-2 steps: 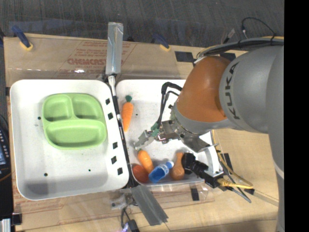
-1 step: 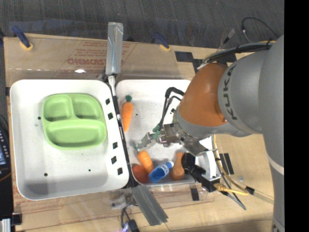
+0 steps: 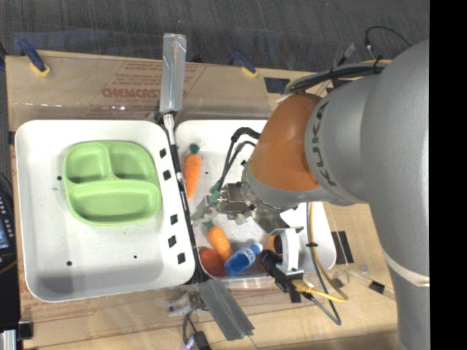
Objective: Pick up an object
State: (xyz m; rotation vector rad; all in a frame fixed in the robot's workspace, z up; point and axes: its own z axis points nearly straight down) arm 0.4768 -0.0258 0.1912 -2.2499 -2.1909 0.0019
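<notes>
The right bin (image 3: 211, 133) holds a long orange carrot (image 3: 192, 173) with a green top, lying along the bin's left wall. A shorter carrot (image 3: 219, 240) lies nearer the front. Beside it are a blue bottle (image 3: 243, 259) and a red-brown item (image 3: 210, 262) in the front left corner. My gripper (image 3: 213, 207) hangs low over the middle of this bin, between the two carrots, under the orange wrist band (image 3: 288, 152). Nothing is visibly held in it. The arm hides the bin's right half.
The left bin (image 3: 33, 195) carries a green divided plate (image 3: 113, 181). A ridge with black clips (image 3: 175, 195) separates the two bins. Yellow and black cables (image 3: 317, 283) hang off the wrist at the right bin's front edge.
</notes>
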